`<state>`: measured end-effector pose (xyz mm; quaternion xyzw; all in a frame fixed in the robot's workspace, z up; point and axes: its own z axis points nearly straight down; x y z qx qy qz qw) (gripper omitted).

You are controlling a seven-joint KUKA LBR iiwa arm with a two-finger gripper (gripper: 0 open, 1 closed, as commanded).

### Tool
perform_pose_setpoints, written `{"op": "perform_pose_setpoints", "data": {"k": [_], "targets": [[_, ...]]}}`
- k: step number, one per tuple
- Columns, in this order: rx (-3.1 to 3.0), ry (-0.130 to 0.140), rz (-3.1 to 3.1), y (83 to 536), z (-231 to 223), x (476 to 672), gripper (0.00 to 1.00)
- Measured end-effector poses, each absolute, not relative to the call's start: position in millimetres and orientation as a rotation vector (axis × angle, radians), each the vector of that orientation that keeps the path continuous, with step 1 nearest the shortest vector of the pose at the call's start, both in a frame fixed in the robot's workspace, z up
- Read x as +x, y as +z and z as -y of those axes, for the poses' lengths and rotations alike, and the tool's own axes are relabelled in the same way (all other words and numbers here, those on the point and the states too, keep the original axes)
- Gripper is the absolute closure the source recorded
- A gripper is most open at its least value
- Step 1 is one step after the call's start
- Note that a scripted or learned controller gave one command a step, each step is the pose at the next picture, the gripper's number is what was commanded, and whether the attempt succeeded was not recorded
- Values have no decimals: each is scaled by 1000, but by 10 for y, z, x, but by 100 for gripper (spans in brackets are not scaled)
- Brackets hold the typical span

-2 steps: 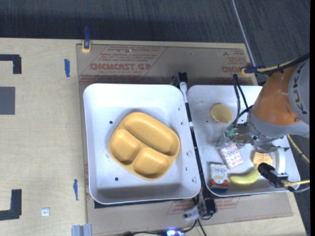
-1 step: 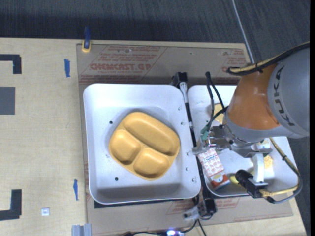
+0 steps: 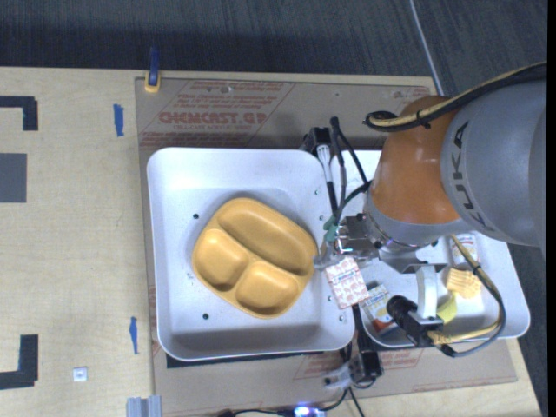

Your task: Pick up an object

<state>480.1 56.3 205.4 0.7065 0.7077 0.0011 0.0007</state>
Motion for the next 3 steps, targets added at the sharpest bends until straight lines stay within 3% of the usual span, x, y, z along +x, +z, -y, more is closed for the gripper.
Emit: {"op": "perform_pose_setpoints", "data": {"k": [1,2,3], "targets": [[2223,-1,-2222,1845,-323,4793,100],[2222,0,-2223,1846,311,4794,100],[2218,5,-2221,2003,-227,4806,100]]}}
